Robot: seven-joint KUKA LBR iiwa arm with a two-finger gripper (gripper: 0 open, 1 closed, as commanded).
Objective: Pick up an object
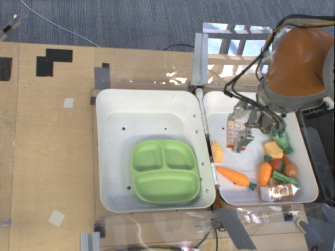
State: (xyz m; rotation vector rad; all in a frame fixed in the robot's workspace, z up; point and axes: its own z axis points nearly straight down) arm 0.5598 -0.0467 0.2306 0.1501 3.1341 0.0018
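The right bin [303,192] holds several toy foods. An orange carrot [233,176] lies near the front left, with a small yellow piece [217,152] by the left wall. A second carrot [265,173], a yellow item [273,149], a green piece [282,140], a brown-red item [289,167] and a white-and-orange carton [279,192] crowd the right side. My gripper [244,139] hangs low over the bin's middle, right beside a white-and-red packet [235,130]. Whether it touches the packet is unclear.
The left bin [112,114] bears a green divided plate [165,170] at its front. The arm's grey body and orange band [296,61] cover the right bin's back right corner. A metal frame [230,46] stands behind the bins.
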